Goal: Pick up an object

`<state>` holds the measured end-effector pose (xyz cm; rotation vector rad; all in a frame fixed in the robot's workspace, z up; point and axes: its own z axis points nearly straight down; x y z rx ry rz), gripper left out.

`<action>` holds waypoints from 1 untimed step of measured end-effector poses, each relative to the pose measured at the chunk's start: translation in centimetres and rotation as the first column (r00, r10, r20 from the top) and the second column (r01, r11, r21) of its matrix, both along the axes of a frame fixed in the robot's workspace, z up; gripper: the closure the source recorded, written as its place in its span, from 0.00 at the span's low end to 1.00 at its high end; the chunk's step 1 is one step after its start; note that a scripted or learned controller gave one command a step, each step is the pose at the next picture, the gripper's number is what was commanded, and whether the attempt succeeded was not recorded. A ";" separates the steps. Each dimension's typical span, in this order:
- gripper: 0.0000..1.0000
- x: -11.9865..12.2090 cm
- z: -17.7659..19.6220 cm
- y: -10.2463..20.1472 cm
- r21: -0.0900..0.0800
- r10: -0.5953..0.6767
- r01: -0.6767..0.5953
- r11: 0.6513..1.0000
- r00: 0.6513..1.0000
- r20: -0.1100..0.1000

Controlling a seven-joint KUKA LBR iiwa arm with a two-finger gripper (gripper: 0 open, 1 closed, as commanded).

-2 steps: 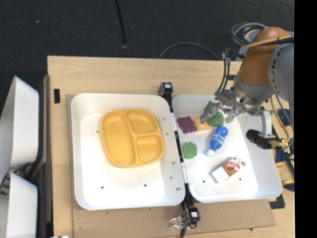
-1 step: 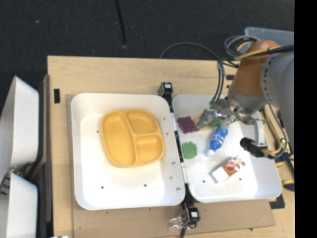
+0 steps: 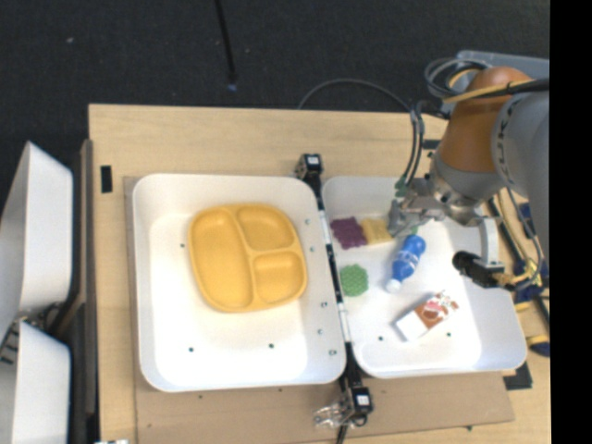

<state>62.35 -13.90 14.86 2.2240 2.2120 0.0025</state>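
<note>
There are two white bins (image 3: 166,359), one yellow tray (image 3: 248,255), one purple block (image 3: 348,232), one green ball (image 3: 353,280), one blue bottle (image 3: 406,258), one small yellow block (image 3: 375,230) and one little carton (image 3: 426,315)

A yellow divided tray (image 3: 248,255) lies in the left bin (image 3: 157,340).

The bench (image 3: 222,141) looks like pale, matt wood. Both bins (image 3: 157,340) are smooth white plastic with a soft sheen. The yellow tray (image 3: 248,255) is glossy moulded plastic. The blue bottle (image 3: 405,259) looks like shiny plastic, the small carton (image 3: 425,316) printed card, and the green ball (image 3: 353,279) rough and knobbly
</note>
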 end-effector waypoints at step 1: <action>1.00 -0.2 4.5 0.1 0.001 0.003 -0.003 1.000 1.000 0.001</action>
